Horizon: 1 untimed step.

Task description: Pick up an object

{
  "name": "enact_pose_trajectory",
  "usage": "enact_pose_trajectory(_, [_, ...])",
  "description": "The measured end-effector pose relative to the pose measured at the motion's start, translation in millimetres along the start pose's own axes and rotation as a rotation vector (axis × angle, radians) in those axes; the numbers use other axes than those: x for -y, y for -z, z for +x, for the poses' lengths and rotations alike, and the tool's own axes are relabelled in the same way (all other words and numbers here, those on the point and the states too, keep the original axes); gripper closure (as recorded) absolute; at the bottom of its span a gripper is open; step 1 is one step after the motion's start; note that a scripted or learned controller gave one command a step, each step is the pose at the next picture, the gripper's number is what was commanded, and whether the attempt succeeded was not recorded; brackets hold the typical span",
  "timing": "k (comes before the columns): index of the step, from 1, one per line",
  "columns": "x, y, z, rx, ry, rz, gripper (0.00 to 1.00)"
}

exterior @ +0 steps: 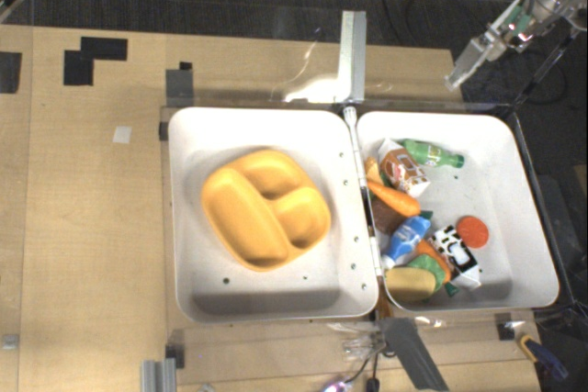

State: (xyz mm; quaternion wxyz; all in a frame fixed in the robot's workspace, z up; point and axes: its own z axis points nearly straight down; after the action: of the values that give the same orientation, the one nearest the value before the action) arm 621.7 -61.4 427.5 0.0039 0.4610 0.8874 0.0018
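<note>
While the grey gripper (470, 61) hangs beyond the right white bin (514, 197), finger state indeterminable, crowded toys (418, 229) risk a glancing miss.

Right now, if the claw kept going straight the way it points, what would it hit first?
Probably the bench just behind the right bin's back rim. The claw slants down-left from above; depth is unclear, so it could land inside the bin instead.

Left bin (184, 197): yellow dish (265, 207) fills centre, bare margins around. Right bin (514, 151): toys (418, 225) crowd left side against divider (360, 197); right side bare, open from above.
</note>
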Motion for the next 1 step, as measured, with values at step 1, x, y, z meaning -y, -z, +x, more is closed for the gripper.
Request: enact_pose_trajectory(1, [6.4,-195.5,18.7,-0.002,-0.063,0.002,0.00])
